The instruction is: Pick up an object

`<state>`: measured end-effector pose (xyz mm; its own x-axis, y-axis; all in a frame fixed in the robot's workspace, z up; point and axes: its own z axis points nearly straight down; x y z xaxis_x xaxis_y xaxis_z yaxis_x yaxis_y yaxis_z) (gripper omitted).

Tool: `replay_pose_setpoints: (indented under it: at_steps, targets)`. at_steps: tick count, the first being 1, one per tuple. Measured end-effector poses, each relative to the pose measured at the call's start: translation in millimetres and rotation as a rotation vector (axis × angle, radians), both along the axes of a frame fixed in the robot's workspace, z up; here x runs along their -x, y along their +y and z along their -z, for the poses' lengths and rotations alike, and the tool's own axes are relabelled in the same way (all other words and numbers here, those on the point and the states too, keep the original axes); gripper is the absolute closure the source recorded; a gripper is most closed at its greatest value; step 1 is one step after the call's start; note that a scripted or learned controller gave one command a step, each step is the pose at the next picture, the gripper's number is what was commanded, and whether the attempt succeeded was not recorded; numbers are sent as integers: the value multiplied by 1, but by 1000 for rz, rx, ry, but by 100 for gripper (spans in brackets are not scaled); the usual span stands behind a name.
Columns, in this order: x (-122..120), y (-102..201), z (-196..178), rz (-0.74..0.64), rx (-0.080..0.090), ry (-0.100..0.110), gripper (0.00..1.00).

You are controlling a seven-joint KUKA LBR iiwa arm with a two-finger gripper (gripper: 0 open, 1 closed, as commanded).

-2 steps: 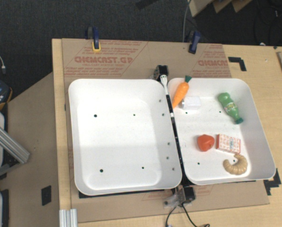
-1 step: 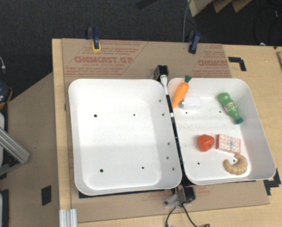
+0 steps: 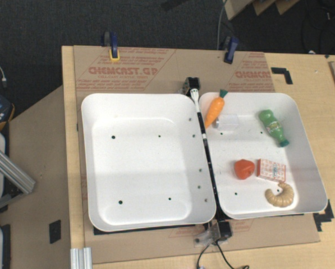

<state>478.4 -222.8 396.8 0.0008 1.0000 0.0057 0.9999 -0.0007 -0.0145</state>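
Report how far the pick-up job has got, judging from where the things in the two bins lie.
Nothing looks done yet. The carrot, green bottle, red ball, small printed packet, curled tan piece and a clear item all lie loose in the right bin. Nothing is in hand. Left: the whole pick, from reaching in to lifting one object.

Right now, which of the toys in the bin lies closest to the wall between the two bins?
The orange carrot with the green top: it lies right beside that wall, at the bin's far corner.
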Motion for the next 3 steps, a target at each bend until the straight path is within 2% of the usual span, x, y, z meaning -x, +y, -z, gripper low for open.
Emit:
replay_pose_setpoints:
  at_steps: [1, 2, 3]
  targets:
    - [-1, -1, -9, -1, 7, -16, 0]
    - [-1, -2, -90, -1, 11, -26, 0]
    - [-1, -1, -85, -1, 8, -16, 0]
